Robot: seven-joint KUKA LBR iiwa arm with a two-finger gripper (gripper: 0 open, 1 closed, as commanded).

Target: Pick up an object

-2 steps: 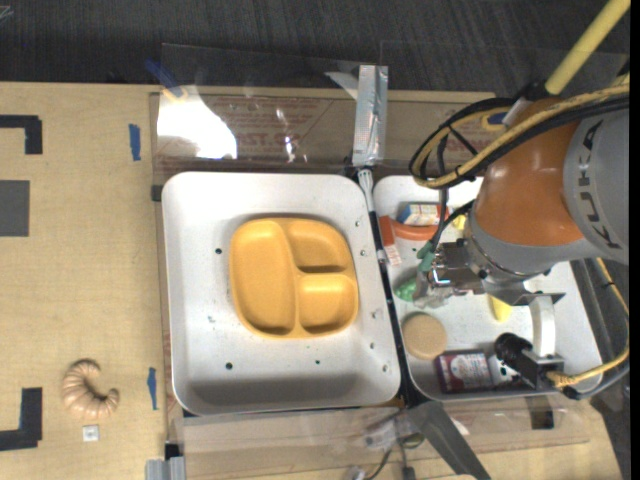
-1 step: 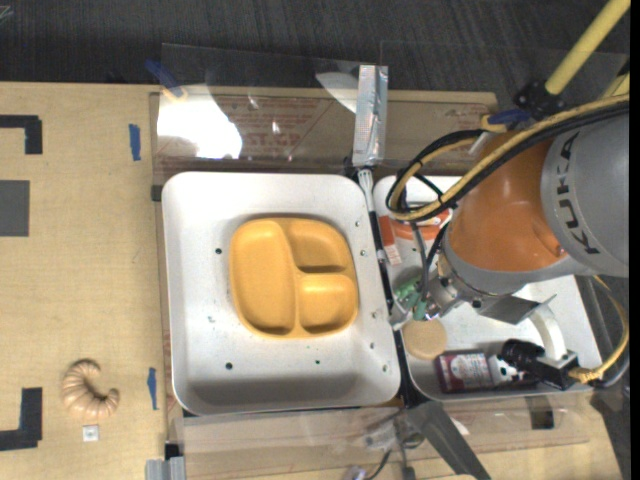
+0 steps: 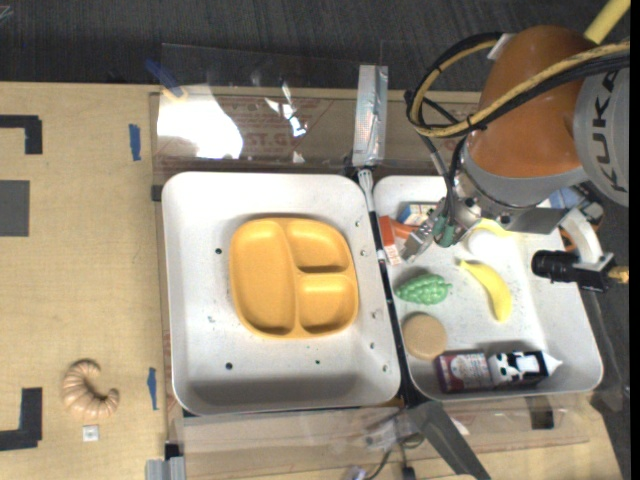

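Note:
My gripper [image 3: 430, 236] hangs over the back left corner of the right bin [image 3: 570, 313], below the grey and orange wrist. It sits just above a red and white packet [image 3: 398, 236] by the bin's left wall. A green bumpy item [image 3: 424, 289] lies in front of it, and a yellow banana [image 3: 489, 287] lies to its right. Nearer the front are a round tan disc [image 3: 425, 335] and a dark bottle [image 3: 490, 368] on its side. The view shows nothing held in the gripper.
The left bin [image 3: 190, 298] holds a yellow divided plate [image 3: 295, 273]. A tan croissant-shaped toy [image 3: 88, 389] lies on the bench at the front left. Cables loop above the wrist, and a black fixture [image 3: 565, 265] juts over the right bin's right side.

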